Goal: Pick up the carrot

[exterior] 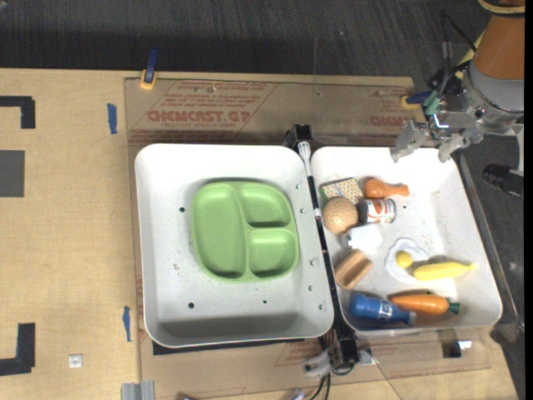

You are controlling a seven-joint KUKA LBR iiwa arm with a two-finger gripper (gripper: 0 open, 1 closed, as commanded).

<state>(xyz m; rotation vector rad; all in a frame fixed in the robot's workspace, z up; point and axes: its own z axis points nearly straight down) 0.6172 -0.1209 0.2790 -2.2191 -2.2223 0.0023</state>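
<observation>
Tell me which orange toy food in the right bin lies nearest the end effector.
The orange drumstick-shaped piece near the bin's far side; the end effector hovers just beyond it. The orange carrot with green top lies along the near edge, much farther away.

the bench [67, 248] is light wood-coloured board. two shallow white bins rest on it side by side: the left bin [158, 223] and the right bin [475, 223], touching along their inner edges. under their far side lies a printed cardboard sheet [250, 107]. black tape marks [21, 111] sit at the bench's left edge.
</observation>
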